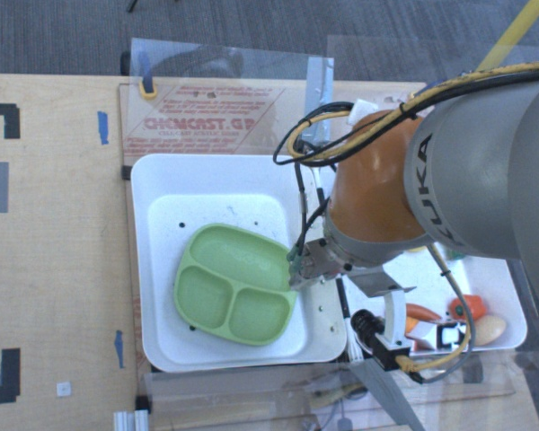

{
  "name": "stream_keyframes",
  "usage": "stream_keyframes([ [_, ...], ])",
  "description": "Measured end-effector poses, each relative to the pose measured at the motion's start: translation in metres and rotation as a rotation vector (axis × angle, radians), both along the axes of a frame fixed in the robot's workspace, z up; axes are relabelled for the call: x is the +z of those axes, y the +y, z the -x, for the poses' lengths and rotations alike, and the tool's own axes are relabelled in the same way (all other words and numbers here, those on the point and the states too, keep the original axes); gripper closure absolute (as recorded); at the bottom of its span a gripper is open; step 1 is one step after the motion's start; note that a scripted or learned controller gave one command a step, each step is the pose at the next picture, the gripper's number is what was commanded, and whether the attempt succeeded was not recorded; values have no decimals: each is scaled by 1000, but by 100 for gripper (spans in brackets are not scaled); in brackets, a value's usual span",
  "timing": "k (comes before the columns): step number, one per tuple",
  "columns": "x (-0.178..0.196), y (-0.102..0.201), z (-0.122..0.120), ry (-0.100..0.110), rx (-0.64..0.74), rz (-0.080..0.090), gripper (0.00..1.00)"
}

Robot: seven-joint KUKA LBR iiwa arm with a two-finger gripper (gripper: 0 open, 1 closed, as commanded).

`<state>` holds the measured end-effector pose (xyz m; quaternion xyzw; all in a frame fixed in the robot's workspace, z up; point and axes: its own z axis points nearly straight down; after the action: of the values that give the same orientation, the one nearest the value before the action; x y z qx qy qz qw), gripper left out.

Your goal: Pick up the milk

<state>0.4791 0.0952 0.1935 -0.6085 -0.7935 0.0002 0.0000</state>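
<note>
The arm (pixel 449 169) reaches in from the right and hangs over the seam between the two white bins. Its gripper (pixel 298 268) sits at the right rim of the green divided plate (pixel 236 283) in the left bin (pixel 153 241); whether it grasps anything I cannot tell. In the right bin (pixel 512 317) lie an orange carrot (pixel 424 312) and a pale egg-shaped thing (pixel 490 329). No milk can be made out.

Divided tray (pixel 236 285) in left bin (pixel 153 241)
</note>
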Motion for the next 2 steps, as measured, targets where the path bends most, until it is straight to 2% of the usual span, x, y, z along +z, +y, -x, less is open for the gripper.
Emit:
stream_keyframes([
  [1,15,79,0,0,-73,0,100],
  [2,2,50,0,4,-143,1,100],
])
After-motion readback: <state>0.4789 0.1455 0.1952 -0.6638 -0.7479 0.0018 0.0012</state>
